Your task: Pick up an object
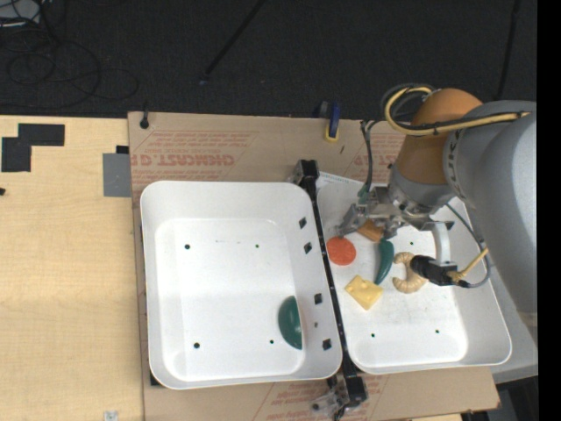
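Arm: the grey arm (pixel 491 174) with its orange band (pixel 438 125) is reaching in from the right and hanging over the upper part of the right bin.
Gripper: the gripper (pixel 375 220) is sitting low over the back of the right bin, close above a small brown piece; whether it is released or clenched cannot be told from this view, and nothing is showing as grasped.
Right bin: the right bin (pixel 438 345) is holding five small objects clustered in its upper left half.
Orange-red disc: the disc (pixel 341 252) is lying near the divider between the bins.
Yellow wedge: the wedge (pixel 364 291) is lying just below the disc.
Green pepper: the long green pepper (pixel 385 260) is lying upright in the view, between the disc and a tan curved piece.
Tan curved piece: the piece (pixel 408 275) is lying just right of the pepper.
Brown piece: the piece (pixel 372 231) is lying beneath the gripper.
Left bin: the left bin (pixel 175 235) is holding one dark green rounded object (pixel 290 322) near its lower right corner.
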Motion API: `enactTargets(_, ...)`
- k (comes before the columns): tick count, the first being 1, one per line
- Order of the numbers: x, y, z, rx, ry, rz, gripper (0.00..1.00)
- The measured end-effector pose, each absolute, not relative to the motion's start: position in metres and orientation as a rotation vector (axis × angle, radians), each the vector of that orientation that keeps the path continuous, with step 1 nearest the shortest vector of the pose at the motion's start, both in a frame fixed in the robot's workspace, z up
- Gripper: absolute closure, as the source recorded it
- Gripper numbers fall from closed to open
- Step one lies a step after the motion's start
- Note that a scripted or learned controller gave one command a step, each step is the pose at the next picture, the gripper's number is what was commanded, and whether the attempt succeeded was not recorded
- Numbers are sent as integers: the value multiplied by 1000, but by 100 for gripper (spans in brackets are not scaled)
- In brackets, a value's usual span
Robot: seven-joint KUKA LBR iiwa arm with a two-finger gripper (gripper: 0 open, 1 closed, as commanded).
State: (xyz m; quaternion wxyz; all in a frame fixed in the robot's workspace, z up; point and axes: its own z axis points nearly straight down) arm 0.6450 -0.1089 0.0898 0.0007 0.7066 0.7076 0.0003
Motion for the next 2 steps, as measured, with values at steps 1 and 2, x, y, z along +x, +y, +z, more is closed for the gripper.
enactTargets(1,645,-83,162,2217,2223,4,0)
enactTargets(2,581,-64,191,2228,2223,-6,0)
